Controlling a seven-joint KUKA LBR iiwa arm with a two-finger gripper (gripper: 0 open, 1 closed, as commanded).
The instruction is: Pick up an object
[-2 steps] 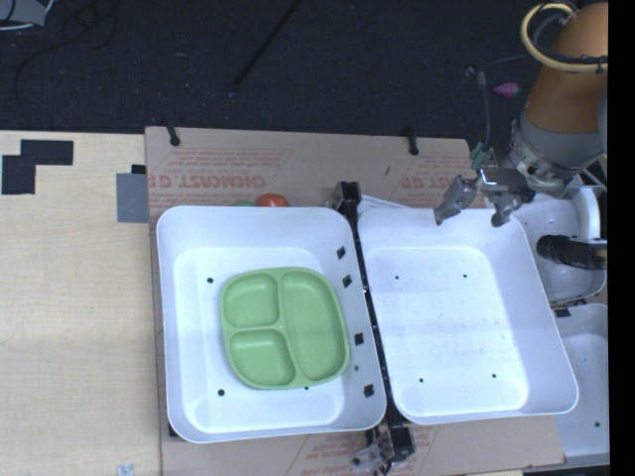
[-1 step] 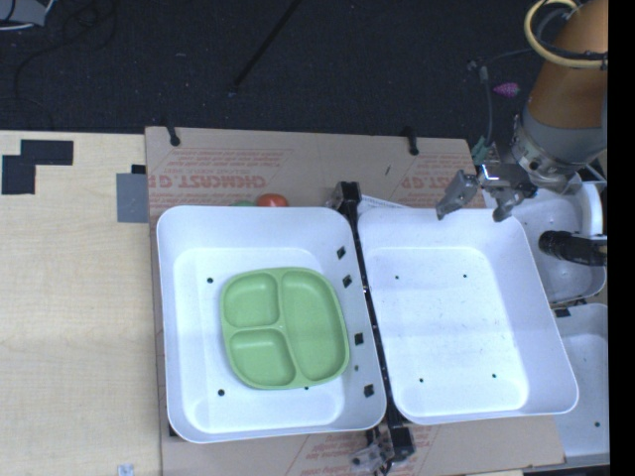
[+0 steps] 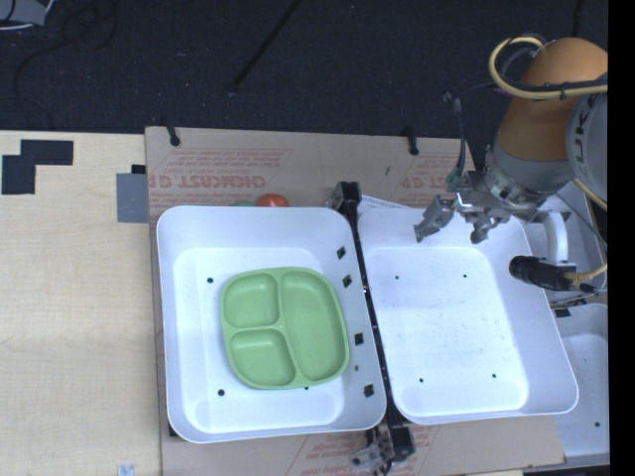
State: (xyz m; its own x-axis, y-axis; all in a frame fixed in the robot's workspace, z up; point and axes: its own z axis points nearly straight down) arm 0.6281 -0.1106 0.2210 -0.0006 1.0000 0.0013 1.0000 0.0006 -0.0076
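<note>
I see the gripper [image 3: 457, 222] above the far edge of the right bin [image 3: 476, 405], its fingers spread and holding nothing. A green divided plate [image 3: 283, 327] lies in the left bin [image 3: 189, 266].

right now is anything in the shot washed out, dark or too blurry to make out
Camera view: the white bins are bright, nearly washed out, though the green divided plate reads clearly; the background above the bench is dark; the gripper is soft, so its finger state is unclear; a red object behind the left bin is partly hidden.

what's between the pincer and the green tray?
In the camera view: bare floor of the right bin, then the black clips joining the bins. The pincer hangs over the right bin's far edge; green tray left.
</note>
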